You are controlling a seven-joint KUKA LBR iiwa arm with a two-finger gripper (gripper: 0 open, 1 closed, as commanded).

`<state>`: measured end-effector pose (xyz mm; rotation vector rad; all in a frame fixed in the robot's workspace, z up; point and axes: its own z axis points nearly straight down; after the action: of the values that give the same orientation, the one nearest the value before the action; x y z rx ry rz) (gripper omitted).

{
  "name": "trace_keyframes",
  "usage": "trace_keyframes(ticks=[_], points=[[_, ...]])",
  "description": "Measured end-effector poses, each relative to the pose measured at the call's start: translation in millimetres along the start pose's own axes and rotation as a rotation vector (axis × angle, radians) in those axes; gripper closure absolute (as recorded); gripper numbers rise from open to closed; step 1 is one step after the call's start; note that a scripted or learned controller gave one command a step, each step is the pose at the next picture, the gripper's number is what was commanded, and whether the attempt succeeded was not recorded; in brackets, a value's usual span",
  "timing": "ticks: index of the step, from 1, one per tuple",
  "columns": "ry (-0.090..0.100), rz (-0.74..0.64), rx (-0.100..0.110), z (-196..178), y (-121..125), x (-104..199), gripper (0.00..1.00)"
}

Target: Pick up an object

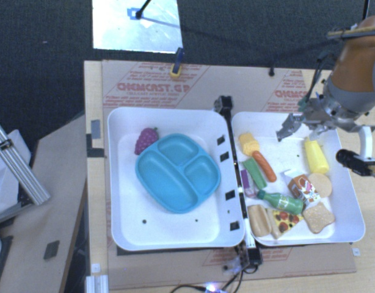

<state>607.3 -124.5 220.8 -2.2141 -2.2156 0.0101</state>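
Pincer (291, 129) spread and empty over right bin's (352, 224) far edge; yellow block (316, 155) just beside, likely light, rigid, slick: best pinched across narrow sides.

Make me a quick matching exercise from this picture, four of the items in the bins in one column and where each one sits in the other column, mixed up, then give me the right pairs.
Column one:
1. blue divided plate
2. purple grapes
3. green bottle
4. yellow block

Column two:
A. left bin, far left corner area, beside the plate
B. right bin, near the gripper
C. middle of the left bin
D. right bin, lying just above the pizza slice

Pairs: 1-C, 2-A, 3-D, 4-B
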Motion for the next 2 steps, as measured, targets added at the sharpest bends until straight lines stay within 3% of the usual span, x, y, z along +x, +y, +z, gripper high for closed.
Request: trace_keyframes(ticks=[1, 2], points=[[-0.002, -0.002, -0.013, -7, 3, 0, 0.00], [-0.002, -0.001, -0.010, 35, 8, -1, 0.00]])
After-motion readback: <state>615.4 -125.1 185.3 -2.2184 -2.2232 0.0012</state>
